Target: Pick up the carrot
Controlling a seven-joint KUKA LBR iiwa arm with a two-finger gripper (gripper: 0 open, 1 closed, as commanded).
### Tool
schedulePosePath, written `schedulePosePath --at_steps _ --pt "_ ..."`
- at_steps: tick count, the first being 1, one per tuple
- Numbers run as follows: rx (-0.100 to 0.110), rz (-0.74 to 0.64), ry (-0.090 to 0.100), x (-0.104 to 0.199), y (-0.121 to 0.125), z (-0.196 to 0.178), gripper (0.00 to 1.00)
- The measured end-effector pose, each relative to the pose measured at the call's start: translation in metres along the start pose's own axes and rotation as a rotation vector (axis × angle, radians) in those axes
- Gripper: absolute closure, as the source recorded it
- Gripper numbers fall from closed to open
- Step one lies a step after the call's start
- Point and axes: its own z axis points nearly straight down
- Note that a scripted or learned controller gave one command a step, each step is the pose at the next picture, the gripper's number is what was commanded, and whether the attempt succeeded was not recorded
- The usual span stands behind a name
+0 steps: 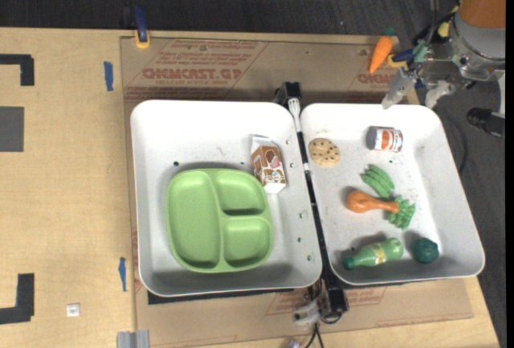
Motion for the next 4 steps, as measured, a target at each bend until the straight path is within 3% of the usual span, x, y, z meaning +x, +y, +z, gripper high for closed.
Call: schedulePosePath --at_steps 1,2,3,4 --pt "0.0 -0.152 0.0 0.031 -0.066 0.096 0.0" --pt "0.001 -0.148 0.001 0.046 -0.13 0.105 0.0" --pt "-0.003 -0.32 0.0 0.036 -0.165 0.161 0.0" --pt "-0.003 -0.139 -0.001 0.041 -0.172 0.15 0.0"
